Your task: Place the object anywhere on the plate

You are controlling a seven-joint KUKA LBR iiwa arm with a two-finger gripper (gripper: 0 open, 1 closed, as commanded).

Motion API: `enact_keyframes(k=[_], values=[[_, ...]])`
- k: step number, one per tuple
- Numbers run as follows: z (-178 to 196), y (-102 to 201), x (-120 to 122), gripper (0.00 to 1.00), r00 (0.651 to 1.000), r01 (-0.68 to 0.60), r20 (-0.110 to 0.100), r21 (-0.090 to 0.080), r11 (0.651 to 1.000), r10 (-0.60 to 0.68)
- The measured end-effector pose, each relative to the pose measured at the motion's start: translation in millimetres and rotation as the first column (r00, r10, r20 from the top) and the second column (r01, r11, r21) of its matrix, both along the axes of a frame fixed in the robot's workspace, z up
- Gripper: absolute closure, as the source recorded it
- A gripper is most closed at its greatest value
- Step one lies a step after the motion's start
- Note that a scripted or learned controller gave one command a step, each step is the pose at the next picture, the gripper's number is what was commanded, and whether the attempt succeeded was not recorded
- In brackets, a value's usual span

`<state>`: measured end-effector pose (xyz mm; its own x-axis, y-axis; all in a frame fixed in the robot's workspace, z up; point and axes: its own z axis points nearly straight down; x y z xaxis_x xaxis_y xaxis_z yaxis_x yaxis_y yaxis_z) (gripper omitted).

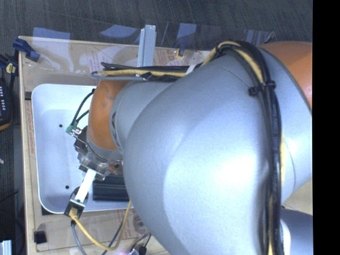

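Arm: the grey arm is reaching in from the right and sitting closest to the camera, covering the view from the middle to the right edge.
Cables: a black and yellow cable bundle is running along the arm's upper side, and thinner leads are trailing on toward the wrist.
Orange band: the orange band is showing at the arm's left end, hanging over the right part of the white bin.
Gripper: what seems to be the metal body of the gripper is poking out under the orange band, above the bin's floor. I cannot tell whether it is open or closed, or whether it is holding anything, as the wrist is blocking that part.
Object and plate: I cannot tell where the object or the plate is lying, since the arm is hiding much of the bench.
White bin: the white bin is lying at the left, its bare floor carrying two small dark specks.
Bench: the pale bench is running round the bin, with blue tape sticking along its far edge.
Post: a grey metal post is standing upright at the far side.
Floor: dark carpet is stretching beyond the bench.
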<state>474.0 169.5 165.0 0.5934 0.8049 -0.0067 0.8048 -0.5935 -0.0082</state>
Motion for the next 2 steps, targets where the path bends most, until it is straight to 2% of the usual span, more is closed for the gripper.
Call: enact_keyframes(k=[1,2], values=[[26,-76,2,1.00,0.973,-0.229,0.004,0.003,0.973,0.229],[-74,-8,1,1.00,0.999,0.035,0.007,0.002,0.999,-0.035]])
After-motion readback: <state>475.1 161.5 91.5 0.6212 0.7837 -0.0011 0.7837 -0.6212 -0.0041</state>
